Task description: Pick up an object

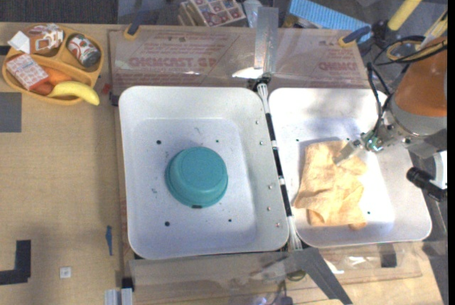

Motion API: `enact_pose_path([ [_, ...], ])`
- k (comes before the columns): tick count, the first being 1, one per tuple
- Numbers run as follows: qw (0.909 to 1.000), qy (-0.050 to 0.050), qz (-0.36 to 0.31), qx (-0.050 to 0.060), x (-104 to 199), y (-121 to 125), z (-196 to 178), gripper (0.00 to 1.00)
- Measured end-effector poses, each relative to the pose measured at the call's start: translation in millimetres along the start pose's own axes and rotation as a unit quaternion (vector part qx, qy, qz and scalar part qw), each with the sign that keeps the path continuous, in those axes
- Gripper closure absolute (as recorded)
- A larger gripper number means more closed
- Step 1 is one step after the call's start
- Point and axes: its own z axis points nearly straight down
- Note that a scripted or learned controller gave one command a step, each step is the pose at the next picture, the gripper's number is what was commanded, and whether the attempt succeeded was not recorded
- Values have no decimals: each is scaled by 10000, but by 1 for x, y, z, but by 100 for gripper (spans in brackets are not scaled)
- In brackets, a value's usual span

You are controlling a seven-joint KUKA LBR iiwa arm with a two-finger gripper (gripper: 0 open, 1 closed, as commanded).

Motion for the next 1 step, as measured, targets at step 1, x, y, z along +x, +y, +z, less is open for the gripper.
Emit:
enact_pose_path([
  [1,10000,-12,17,-31,-2,1,-12,100],
])
